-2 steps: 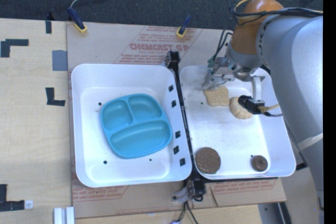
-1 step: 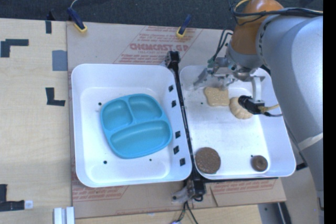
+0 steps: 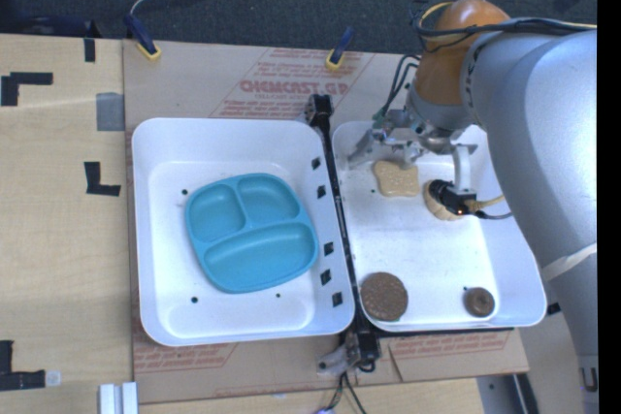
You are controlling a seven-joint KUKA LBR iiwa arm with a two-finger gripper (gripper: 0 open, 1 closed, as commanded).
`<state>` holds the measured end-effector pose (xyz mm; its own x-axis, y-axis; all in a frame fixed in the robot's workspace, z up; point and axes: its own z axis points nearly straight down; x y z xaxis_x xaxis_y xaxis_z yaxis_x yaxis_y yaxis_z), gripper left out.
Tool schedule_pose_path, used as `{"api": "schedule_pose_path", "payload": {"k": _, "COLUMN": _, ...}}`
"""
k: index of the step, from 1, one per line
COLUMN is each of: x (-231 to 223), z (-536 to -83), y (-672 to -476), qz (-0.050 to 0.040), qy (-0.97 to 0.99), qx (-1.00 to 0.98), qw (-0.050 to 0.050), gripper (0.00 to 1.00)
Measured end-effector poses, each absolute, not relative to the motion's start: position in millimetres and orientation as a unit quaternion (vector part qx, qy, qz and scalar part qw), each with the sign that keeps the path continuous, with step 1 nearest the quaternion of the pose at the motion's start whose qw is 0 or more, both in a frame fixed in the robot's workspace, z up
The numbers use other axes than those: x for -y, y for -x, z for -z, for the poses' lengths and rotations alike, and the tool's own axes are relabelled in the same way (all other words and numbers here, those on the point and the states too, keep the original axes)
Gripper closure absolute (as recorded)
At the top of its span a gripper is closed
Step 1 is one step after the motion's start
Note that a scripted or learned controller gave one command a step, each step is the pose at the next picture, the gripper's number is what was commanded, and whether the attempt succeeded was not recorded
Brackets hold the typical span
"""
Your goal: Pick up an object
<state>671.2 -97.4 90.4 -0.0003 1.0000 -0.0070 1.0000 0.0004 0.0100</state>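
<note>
The tool (image 3: 393, 146) hangs low over the far end of the right-hand white bin (image 3: 427, 252), close to the black divider between the two bins. The view does not show whether it is apart or together, so I cannot tell, and nothing can be seen clamped in it.

Just on the near side of the tool, right beside its tip, a tan toast-shaped piece (image 3: 396, 179) lies flat on the bin floor. Whether the two touch cannot be told.

To the arm's side of the tool, and slightly nearer the camera, a second pale tan piece (image 3: 449, 210) is partly covered by the robot's own parts.

Well apart from the tool, at the near end of the same bin, lie a brown round cookie (image 3: 384, 296) and a smaller brown round piece (image 3: 478, 302).

Across the divider from the tool, in the left-hand bin (image 3: 160, 208), a blue divided plate (image 3: 252, 231) lies flat.

Both bins sit on a sheet of cardboard (image 3: 272, 87) on the worktop (image 3: 58, 208).
</note>
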Motion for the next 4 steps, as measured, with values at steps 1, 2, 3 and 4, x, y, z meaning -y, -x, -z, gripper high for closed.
{"api": "schedule_pose_path", "payload": {"k": 1, "x": 102.4, "z": -90.0, "y": -671.5, "qz": -0.0027, "qy": -0.706, "qx": -0.708, "qw": 0.004, "gripper": 0.0}}
{"api": "schedule_pose_path", "payload": {"k": 2, "x": 99.8, "z": -90.2, "y": -671.4, "qz": -0.0019, "qy": -0.707, "qx": -0.708, "qw": 0.005, "gripper": 0.0}}
{"api": "schedule_pose_path", "payload": {"k": 3, "x": 101.5, "z": -90.0, "y": -671.5, "qz": -0.0025, "qy": -0.706, "qx": -0.708, "qw": 0.004, "gripper": 0.0}}
{"api": "schedule_pose_path", "payload": {"k": 4, "x": 99.4, "z": -90.2, "y": -671.4, "qz": -0.0018, "qy": -0.707, "qx": -0.707, "qw": 0.005, "gripper": 0.0}}
